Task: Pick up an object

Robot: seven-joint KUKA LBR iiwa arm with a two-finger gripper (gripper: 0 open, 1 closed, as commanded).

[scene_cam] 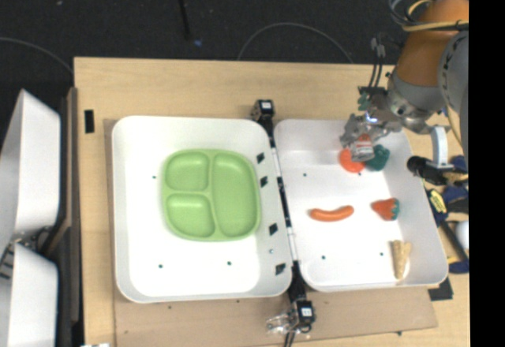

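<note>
Arm: my grey arm, with its orange band above the wrist, reaches in from the right of the camera view over the far part of the right bin.
Gripper: my gripper hangs low over the right bin's far side, directly above a red-orange round object; how far it is open I cannot tell, and I cannot tell whether it has hold of anything.
Red-orange round object: lies in the right bin just under my gripper, touching or just beside a teal piece.
Sausage: an orange, curved piece near the middle of the right bin, well apart from my gripper.
Red piece: a strawberry-like item with a green tip, just right of the sausage.
Beige wedge: lies by the near right corner of the right bin.
Right bin: white and shallow, on the bench.
Left bin: white, beside the right bin, holding a green divided plate with three compartments.
</note>
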